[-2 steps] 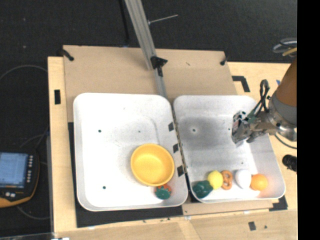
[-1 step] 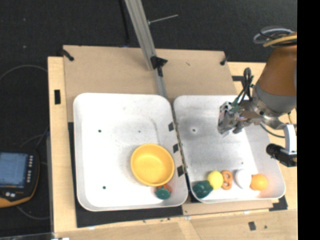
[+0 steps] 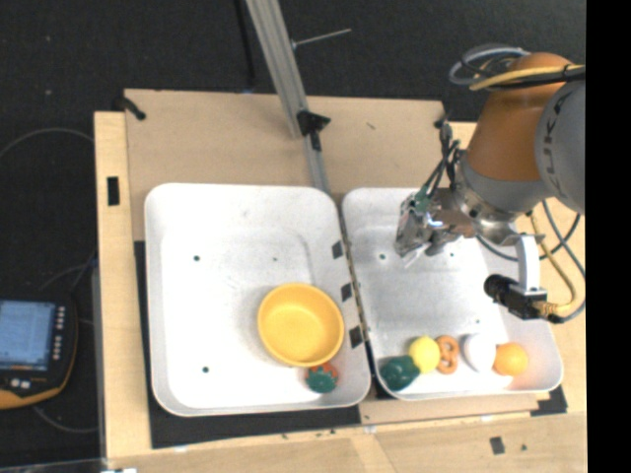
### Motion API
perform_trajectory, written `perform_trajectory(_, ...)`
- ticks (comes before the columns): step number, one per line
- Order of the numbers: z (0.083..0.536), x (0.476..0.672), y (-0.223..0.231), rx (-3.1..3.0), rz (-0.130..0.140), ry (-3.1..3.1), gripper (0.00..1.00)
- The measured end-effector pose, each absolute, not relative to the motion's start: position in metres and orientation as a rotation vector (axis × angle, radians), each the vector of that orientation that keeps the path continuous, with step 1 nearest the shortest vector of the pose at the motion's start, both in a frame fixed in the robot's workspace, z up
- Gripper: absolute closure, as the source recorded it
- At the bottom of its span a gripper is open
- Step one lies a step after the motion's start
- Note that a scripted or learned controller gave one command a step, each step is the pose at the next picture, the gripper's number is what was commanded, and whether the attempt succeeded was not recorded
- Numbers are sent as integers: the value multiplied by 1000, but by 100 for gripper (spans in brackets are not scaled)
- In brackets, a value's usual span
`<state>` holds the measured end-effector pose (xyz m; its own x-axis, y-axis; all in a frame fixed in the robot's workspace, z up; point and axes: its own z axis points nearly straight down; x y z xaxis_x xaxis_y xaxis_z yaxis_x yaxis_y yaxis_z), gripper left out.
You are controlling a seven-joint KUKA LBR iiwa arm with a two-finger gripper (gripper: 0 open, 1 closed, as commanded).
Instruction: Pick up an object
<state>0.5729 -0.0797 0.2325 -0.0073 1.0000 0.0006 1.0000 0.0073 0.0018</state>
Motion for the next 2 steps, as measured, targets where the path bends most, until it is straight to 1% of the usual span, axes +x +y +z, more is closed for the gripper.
perform_trajectory(1, 224, 595, -35, 2216, 2, 2228, 100)
perform_trajectory(2, 226, 625, 1, 2218, 1, 2226, 100)
